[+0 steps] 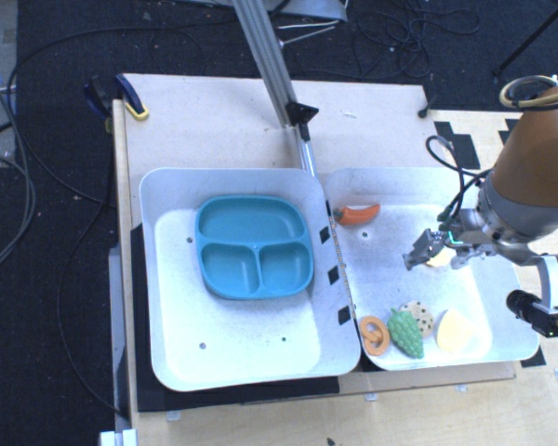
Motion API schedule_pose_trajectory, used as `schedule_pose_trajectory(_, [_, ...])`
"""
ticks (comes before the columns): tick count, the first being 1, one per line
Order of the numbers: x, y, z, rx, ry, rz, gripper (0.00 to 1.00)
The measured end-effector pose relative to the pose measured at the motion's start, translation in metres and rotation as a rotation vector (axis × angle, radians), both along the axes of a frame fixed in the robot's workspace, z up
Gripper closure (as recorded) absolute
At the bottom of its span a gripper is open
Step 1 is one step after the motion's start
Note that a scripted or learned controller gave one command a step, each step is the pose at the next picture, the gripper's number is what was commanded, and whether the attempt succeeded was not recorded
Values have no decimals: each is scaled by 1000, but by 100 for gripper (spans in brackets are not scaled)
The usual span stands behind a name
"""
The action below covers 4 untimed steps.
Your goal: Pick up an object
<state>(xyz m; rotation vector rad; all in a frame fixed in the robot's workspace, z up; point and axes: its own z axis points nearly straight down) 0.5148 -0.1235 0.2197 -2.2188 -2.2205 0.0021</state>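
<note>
Gripper (426, 252) over right bin (502, 295), jaw state unreadable, can't tell. Nothing visibly held. Risks: closing on bare floor, since every target sits off-axis; clipping bin wall on reach. Count: 1 orange carrot-like piece (358, 214) up-left of gripper, 1 orange ring (374, 334), 1 green item (407, 333), 1 speckled cookie (418, 314), 1 pale yellow piece (454, 331) below it. 1 blue divided plate (255, 247) far left.

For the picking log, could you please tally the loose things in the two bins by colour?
Blue: 1, divided plate
Orange: 2, carrot-like piece, ring
Green: 1, bumpy toy
Pale yellow: 1, rounded piece
Speckled tan: 1, round piece
Total: 6
</note>
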Motion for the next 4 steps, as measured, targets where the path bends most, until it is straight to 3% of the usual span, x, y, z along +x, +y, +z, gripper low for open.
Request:
schedule_pose_trajectory(1, [1, 0, 1, 0, -2, 0, 0])
schedule_pose_trajectory(3, [-5, 5, -93, 0, 2, -3, 0])
schedule_pose_trajectory(4, [-4, 5, -127, -2, -5, -2, 0])
